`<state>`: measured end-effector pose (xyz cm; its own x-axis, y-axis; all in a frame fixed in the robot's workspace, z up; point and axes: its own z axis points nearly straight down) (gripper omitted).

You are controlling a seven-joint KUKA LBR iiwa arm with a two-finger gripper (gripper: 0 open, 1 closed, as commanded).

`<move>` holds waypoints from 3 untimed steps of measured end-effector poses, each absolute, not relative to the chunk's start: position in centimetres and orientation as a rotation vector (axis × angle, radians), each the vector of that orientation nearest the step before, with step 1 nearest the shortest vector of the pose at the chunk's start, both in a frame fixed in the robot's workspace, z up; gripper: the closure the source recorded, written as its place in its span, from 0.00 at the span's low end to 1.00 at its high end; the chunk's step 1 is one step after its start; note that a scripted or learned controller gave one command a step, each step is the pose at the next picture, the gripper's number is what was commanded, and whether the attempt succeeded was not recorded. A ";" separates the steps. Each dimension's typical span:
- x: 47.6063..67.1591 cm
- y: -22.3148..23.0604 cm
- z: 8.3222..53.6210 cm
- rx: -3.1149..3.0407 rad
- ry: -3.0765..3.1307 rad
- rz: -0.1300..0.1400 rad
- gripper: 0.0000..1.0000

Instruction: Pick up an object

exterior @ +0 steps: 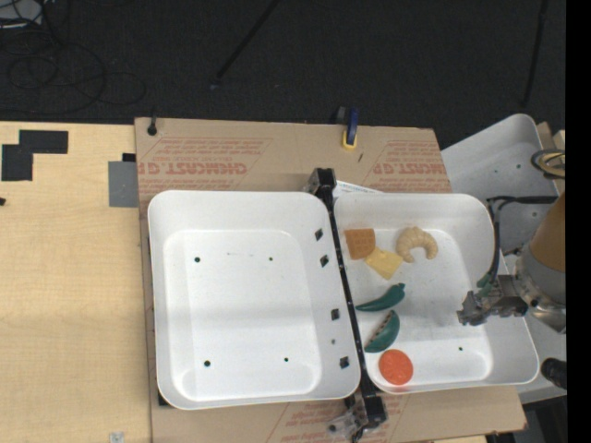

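Note:
The right bin [462, 212] holds several small objects. An orange square block [360, 243] and a pale yellow block [385, 264] lie near its left wall. A beige croissant-shaped piece [417, 242] sits beside them. Two curved green pieces [381, 297] [382, 330] lie lower down, and a red-orange round disc [397, 366] rests near the front edge. My gripper [474, 310] hangs low over the right side of this bin, apart from all the objects. Nothing shows between its fingers.
The left bin [175, 247] sits beside the right one, split from it by a black divider with clips [334, 284]. Both rest on a cardboard sheet [240, 160] on the wooden bench. A blue and yellow clamp [350, 129] stands at the cardboard's back edge.

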<state>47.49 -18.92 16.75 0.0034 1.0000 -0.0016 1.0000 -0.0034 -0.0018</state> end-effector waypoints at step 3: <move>47.6 -4.1 33.0 -2.209 -2.225 0.005 1.00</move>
<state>47.57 -4.05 33.02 -0.0074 1.0000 0.0023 0.9999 0.0074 -0.0070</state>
